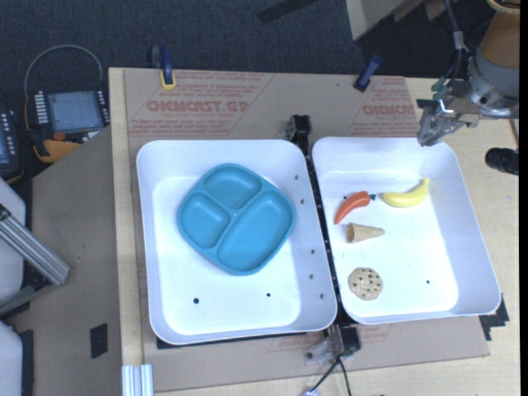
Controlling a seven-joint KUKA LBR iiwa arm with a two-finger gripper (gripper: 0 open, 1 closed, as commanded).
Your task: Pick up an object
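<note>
In the right bin (462,246) lie a yellow banana (407,195), a red-orange chili pepper (352,205), a tan ice-cream cone (364,233) and a round chocolate-chip cookie (365,283). My gripper (430,133) hangs over the bin's back rim at the upper right, above and a little right of the banana. Nothing shows between its fingers, and I cannot make out how they stand.
The left bin (165,287) holds a blue divided plate (237,218). A black clamp (299,127) sits between the bins at the back. Cardboard covers the bench around them. A pendant screen (73,109) rests at the far left.
</note>
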